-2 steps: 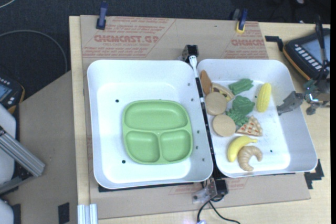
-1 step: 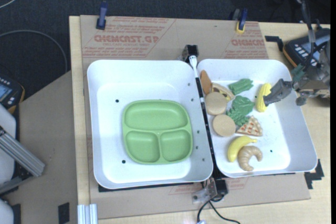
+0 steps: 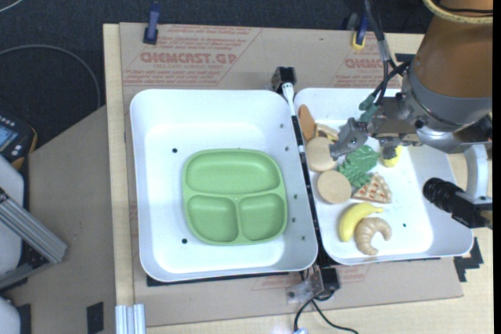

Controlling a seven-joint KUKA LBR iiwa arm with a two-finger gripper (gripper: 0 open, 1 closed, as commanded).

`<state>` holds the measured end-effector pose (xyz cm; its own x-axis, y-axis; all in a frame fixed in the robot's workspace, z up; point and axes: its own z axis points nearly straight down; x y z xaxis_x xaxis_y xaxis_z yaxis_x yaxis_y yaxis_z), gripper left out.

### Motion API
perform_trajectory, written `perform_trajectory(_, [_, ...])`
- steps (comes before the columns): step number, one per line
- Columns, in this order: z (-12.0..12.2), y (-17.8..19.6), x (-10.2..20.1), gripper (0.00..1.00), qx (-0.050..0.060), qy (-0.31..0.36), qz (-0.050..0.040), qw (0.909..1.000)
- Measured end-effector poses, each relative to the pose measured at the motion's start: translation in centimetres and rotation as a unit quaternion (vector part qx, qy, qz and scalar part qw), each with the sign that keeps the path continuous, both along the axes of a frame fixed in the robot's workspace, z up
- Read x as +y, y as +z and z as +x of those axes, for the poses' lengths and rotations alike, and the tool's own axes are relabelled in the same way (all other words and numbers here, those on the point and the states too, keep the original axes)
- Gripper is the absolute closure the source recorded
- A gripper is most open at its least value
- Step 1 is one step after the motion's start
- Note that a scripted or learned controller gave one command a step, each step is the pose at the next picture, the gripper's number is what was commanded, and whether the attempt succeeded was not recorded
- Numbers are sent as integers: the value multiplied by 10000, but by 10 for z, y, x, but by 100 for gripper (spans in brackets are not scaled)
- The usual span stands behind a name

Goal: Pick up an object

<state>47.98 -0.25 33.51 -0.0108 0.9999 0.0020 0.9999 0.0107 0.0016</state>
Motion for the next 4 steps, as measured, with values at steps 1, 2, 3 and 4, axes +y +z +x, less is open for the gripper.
perform_trajectory(1, [-1, -68, -28, 0, 46, -72, -8, 10000])
perform_trajectory(2, [-3, -156, -58, 0, 66, -75, -8, 10000])
perform_trajectory(3, [0, -140, -56, 100, -6, -61, -13, 10000])
perform_trajectory(4, [-1, -151, 71, 100, 15, 13, 12, 10000])
